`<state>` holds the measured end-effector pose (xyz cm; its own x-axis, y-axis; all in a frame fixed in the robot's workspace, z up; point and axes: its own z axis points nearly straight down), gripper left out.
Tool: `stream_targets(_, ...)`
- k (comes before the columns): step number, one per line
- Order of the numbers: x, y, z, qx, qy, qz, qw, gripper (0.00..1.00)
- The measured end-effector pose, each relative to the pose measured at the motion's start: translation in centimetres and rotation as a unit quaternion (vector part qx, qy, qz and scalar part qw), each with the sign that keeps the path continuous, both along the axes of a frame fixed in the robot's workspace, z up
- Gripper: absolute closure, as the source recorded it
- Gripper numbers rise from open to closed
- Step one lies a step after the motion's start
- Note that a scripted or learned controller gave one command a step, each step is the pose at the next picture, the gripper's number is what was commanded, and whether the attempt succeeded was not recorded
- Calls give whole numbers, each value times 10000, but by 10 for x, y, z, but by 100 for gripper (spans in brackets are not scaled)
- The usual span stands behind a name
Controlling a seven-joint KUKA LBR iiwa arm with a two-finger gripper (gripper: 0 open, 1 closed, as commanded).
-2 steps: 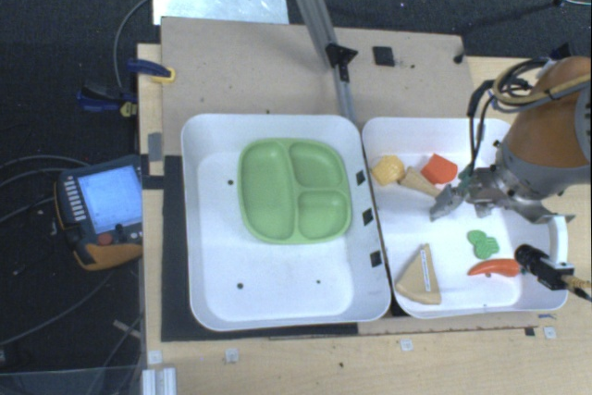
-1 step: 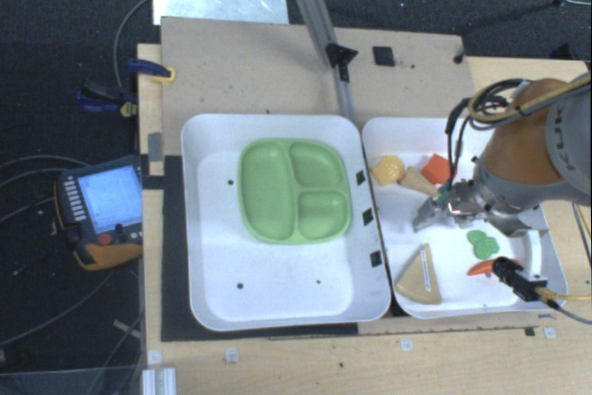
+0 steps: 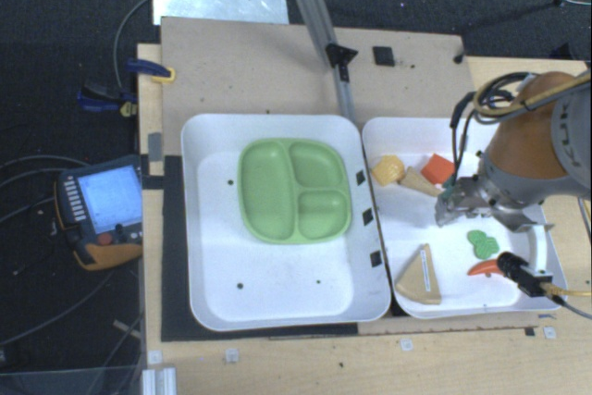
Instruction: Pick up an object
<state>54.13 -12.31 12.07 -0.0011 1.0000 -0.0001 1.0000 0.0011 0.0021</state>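
The landmark here is the shallow white right-hand bin (image 3: 398, 136), one of two sitting side by side on the brown desk (image 3: 277, 46). The grey arm with its orange band (image 3: 532, 139) reaches in over that bin's right side, and the tool (image 3: 453, 206) sits low near the bin's middle, just below and right of the upper objects. How the tool stands cannot be told from this slant, and nothing is seen gripped in it.

Inside the right-hand bin, the objects lie scattered. A small yellow rounded piece (image 3: 388, 168) rests in the upper left part, with a pale tan stick-like piece (image 3: 418, 183) touching its lower right side. An orange block (image 3: 438, 168) lies just beside them, toward the bin's upper middle, close to the tool. A tan wedge-shaped slice (image 3: 421, 277) lies in the lower left corner. A small green leafy-looking piece (image 3: 482, 243) sits in the lower right part, and a red-orange curved piece (image 3: 484, 268) lies just below it, next to a black part of the arm.

To the left of the right-hand bin, the other shallow white bin (image 3: 208, 291) holds a green plastic plate with three compartments (image 3: 294, 190) in its upper half. Well to the left of both bins, off the desk, lies a handheld control pendant with a lit screen (image 3: 100, 208).
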Motion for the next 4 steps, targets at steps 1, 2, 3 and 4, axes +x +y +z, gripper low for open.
stream_targets(1,4,1,64,-7,-28,17,10000,100)
stream_targets(2,5,1,94,-4,-14,18,10000,100)
stream_targets(3,11,50,105,10,-8,46,10000,100)
stream_targets(4,25,98,104,9,-3,45,10000,100)
